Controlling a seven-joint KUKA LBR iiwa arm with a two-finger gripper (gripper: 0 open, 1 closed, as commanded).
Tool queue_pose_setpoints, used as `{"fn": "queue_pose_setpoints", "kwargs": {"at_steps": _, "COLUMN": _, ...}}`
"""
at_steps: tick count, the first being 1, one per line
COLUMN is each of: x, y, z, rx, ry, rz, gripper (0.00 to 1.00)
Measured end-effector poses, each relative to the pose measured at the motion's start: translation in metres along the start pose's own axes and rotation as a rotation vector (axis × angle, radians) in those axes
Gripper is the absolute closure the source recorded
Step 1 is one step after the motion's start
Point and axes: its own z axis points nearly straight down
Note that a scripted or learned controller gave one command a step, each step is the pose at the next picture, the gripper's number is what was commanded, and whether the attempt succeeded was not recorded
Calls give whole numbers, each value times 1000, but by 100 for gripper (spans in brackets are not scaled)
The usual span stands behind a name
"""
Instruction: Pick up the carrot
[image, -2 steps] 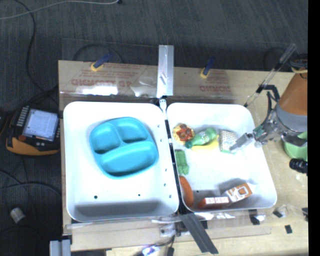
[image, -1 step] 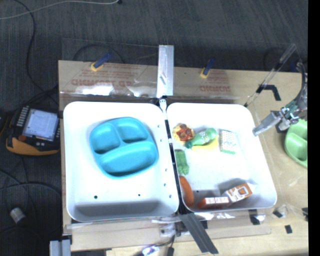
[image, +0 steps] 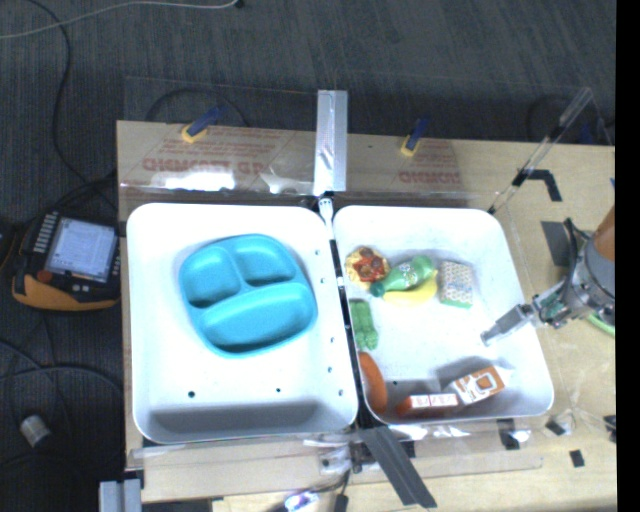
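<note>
The carrot (image: 371, 378) is lying at seven o'clock in the right bin (image: 520, 262), against its left wall, untouched. The gripper (image: 500, 328) is hovering near the bin's four o'clock edge; whether its fingers are open, I cannot tell. Everything is left.

Orange carrot (image: 371, 379), blue divided plate (image: 245, 292), white bins (image: 150, 400), green pickle (image: 362, 324), yellow banana (image: 412, 292)

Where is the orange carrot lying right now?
The orange carrot lies in the right white bin, against its left wall near the front, just below the green pickle-like piece.
</note>
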Motion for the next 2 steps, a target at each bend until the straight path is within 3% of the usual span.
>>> {"fn": "queue_pose_setpoints", "kwargs": {"at_steps": 1, "x": 3, "y": 18, "z": 121, "rx": -13, "ry": 7, "rz": -97, "gripper": 0}}
{"fn": "queue_pose_setpoints", "kwargs": {"at_steps": 2, "x": 35, "y": 92, "z": 52, "rx": -1, "ry": -2, "rz": 17, "gripper": 0}}
